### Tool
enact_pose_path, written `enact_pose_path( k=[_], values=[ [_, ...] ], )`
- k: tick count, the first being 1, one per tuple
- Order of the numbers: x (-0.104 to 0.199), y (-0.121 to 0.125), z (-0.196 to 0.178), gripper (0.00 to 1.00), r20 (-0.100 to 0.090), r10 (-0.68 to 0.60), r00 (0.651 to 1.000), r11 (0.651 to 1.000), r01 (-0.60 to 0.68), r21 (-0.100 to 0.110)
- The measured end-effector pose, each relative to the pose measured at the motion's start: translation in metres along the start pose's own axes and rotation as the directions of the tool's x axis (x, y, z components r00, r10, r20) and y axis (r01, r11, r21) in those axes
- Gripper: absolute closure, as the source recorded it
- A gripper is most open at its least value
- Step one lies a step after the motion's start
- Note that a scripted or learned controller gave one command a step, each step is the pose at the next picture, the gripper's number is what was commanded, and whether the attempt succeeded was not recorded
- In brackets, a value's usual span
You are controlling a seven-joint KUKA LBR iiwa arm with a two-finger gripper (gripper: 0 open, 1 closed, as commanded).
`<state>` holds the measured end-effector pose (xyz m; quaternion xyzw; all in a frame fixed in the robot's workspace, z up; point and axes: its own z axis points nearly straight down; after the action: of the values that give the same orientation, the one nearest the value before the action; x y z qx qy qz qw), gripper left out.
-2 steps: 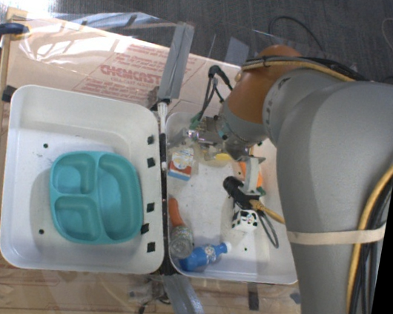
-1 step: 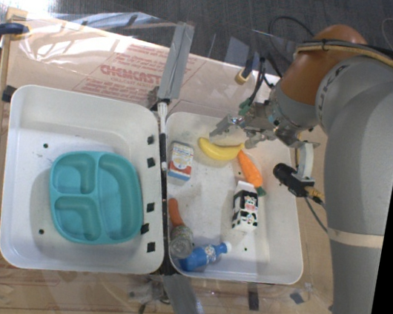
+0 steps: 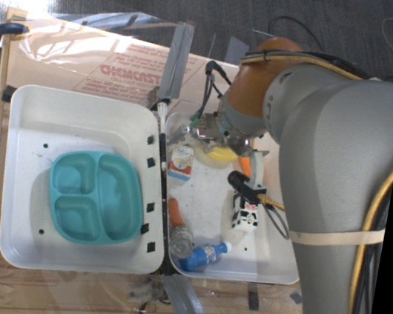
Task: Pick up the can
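Robotics lab: KUKA arm (image 3: 331, 161) over taped bench (image 3: 86, 58), two white bins (image 3: 32, 108), loose cables (image 3: 295, 27).

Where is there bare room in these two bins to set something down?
Left bin: bare floor rings the teal tray, widest along the far side and left wall. Right bin: one small patch mid-floor between the carton, the cow toy and the blue bottle. Its far end is crowded under the arm.
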<state>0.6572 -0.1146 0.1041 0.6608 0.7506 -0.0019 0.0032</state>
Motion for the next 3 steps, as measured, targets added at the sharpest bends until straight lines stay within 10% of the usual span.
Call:
enact_pose_path(
  k=[1, 2, 3],
  values=[
    [0.002, 0.001, -0.01, 1.0, -0.002, -0.005, 1.0, 1.0, 0.005, 0.001],
    [0.051, -0.056, -0.089, 1.0, -0.009, -0.257, 0.966, 0.966, 0.257, 0.002],
    [0.092, -0.101, -0.088, 1.0, -0.008, -0.129, 0.992, 0.992, 0.129, 0.005]
  ],
)
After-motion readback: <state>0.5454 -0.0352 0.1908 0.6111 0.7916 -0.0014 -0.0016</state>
